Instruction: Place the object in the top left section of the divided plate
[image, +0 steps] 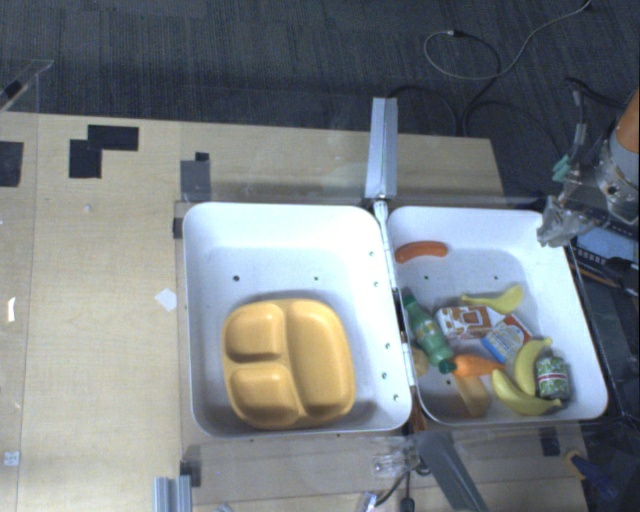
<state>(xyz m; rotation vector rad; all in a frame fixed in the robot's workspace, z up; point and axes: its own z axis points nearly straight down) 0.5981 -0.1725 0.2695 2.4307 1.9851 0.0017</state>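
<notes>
Gripper (560, 222) is hovering over the right bin's (590, 330) top-right corner; jaw state unclear. Yellow divided plate (288, 362) is sitting in the left bin (215, 250).

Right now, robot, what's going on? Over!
Gripper above right bin's far right corner, nothing seen in it. Yellow divided plate in left bin. Toy food piled in right bin, hot dog apart. Nothing blocking plate.
</notes>
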